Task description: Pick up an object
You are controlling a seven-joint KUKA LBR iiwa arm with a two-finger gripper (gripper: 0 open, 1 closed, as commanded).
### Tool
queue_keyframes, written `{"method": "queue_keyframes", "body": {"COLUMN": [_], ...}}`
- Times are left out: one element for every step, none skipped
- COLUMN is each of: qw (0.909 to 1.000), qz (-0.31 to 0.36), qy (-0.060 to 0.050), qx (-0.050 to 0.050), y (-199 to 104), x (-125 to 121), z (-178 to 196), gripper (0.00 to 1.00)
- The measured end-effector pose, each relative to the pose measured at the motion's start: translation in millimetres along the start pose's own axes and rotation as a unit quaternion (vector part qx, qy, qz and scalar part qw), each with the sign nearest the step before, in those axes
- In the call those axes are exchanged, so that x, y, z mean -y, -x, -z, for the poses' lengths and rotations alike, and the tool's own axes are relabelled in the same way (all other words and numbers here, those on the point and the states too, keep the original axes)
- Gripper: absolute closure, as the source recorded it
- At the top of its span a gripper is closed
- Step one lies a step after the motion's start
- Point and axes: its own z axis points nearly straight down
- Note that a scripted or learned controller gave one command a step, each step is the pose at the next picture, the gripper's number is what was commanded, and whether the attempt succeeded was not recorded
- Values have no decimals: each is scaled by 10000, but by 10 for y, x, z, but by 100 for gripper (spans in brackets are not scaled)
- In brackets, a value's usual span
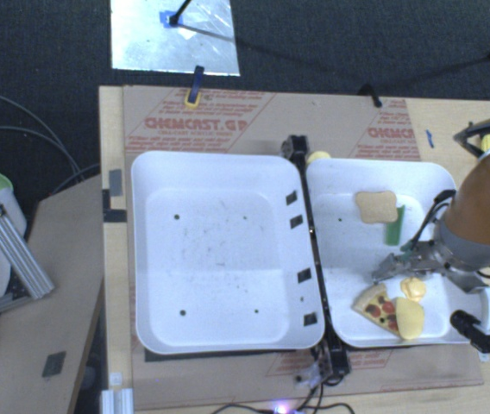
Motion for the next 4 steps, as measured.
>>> {"method": "queue_keyframes", "body": {"qw": [10000, 10000, 10000, 10000], "qz": [9, -10, 44, 28], "qy": [33, 16, 56, -6], "qx": [11, 10, 15, -8], "y": [13, 437, 268, -146], "x": [-42, 71, -626, -265], "z": [103, -11, 204, -22], "gripper": [100, 100, 100, 100]}}
